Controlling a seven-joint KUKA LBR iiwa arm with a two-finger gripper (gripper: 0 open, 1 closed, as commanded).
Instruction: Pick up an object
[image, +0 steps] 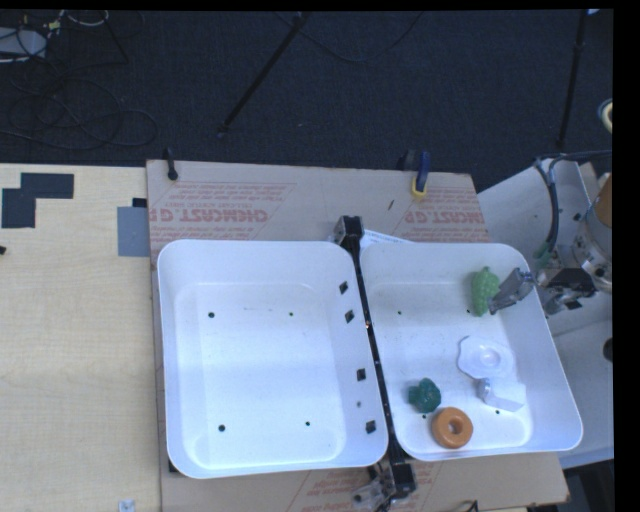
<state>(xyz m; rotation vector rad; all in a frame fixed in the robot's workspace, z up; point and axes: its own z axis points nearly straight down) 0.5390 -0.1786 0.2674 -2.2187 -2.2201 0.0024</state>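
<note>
Two white bins sat side by side on the surface (80, 330). The left bin (180, 300) was beside the right bin (560, 400), which held four small things. The fingers (512, 290) were at its far right edge, touching a light green toy (484, 290); I could not tell if they were apart. A clear cup (485, 358), orange ring (452, 428) and dark green lump (425, 395) lay nearer.

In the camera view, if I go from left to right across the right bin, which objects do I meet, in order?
Dark green object → orange ring → light green object, further back → pincer at the bin's right edge. The white pieces overlap these positions, so I leave them out.
</note>
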